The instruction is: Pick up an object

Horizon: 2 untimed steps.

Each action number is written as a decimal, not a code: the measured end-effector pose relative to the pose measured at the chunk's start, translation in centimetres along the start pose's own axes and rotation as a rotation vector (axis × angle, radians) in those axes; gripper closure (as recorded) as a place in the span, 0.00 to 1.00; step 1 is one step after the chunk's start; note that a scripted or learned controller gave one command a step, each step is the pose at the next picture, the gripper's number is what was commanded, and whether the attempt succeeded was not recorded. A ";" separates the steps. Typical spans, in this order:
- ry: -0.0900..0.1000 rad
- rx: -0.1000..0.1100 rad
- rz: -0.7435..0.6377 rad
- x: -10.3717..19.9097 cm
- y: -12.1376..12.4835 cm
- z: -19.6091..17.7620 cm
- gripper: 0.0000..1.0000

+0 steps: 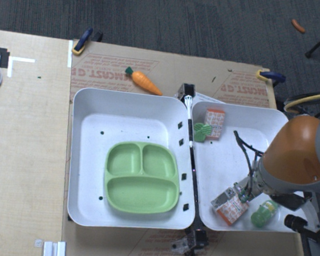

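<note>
From above, the gripper [243,192] is low in the right bin [242,162], right at a small red-and-white carton [231,208]; whether it has hold of the carton I cannot tell, so the pick looks unfinished and the lift remains. A green toy [262,214] lies just beside, crowding it. The left bin [89,145] holds a green divided plate [141,177]; a toy carrot [143,81] lies on the cardboard beyond the bins.

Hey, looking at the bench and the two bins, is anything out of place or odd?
Yes. A toy carrot lies on the cardboard behind the left bin, outside both bins. A small orange piece sits on the dark floor at top right. In the left bin, the green divided plate lies flat and looks normal.
</note>
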<state>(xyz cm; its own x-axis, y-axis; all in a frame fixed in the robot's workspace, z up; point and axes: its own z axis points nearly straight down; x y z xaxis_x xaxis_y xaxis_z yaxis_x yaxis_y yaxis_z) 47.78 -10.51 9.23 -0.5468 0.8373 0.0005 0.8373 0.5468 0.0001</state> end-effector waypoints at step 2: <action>-0.002 -0.001 -0.349 -2.4 -1.5 0.0 1.00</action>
<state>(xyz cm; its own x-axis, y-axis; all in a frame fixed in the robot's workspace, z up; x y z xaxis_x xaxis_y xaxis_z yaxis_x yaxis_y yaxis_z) 47.82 -13.33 9.26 -0.8003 0.5996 -0.0016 0.5996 0.8003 0.0011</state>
